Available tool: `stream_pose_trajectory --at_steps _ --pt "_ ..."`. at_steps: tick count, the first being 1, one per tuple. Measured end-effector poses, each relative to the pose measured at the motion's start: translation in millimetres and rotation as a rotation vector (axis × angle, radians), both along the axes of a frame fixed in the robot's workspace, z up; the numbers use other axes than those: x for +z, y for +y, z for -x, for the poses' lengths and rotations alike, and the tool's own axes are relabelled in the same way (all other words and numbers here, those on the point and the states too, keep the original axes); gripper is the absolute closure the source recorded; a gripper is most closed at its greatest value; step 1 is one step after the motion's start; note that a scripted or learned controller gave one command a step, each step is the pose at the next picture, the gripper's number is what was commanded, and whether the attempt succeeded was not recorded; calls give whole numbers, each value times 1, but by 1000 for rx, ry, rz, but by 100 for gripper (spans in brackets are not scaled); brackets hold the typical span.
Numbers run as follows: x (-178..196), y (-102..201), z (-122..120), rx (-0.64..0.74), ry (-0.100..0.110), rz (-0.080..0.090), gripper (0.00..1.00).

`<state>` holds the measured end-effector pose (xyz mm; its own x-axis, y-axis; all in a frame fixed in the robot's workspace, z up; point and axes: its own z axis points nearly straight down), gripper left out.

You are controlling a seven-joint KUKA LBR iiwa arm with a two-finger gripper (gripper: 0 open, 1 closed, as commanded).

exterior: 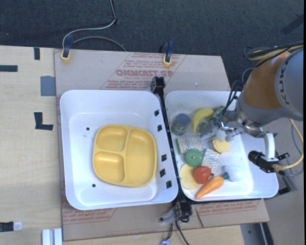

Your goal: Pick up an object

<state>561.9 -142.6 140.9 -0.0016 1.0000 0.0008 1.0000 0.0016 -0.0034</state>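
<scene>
1. We see the end effector (219,125) low in the right bin (255,188), near its far edge beside the banana (201,118); its fingers blur into clutter, so we cannot tell whether it grips anything.
2. The grey arm (275,93) is cut off at the right.
3. The tomato (202,174), carrot (210,186), green piece (193,157) and patterned cloth (210,160) crowd the bin's near left corner; a small yellow piece (221,146) lies mid-bin.
4. Bare floor shows along the right bin's right edge.
5. In the left bin (71,152) a yellow divided plate (125,154) sits centred, with a margin all round.
</scene>
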Motion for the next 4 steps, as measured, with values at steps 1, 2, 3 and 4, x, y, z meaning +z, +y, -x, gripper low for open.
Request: stream_pose_trajectory --at_steps 1,2,3,4 --pt "-53 14 -53 0 -10 3 0" --pt "-55 42 -33 0 -7 3 0" --pt "-55 44 -74 0 -1 2 0" --pt "-55 45 -92 2 27 -3 0"
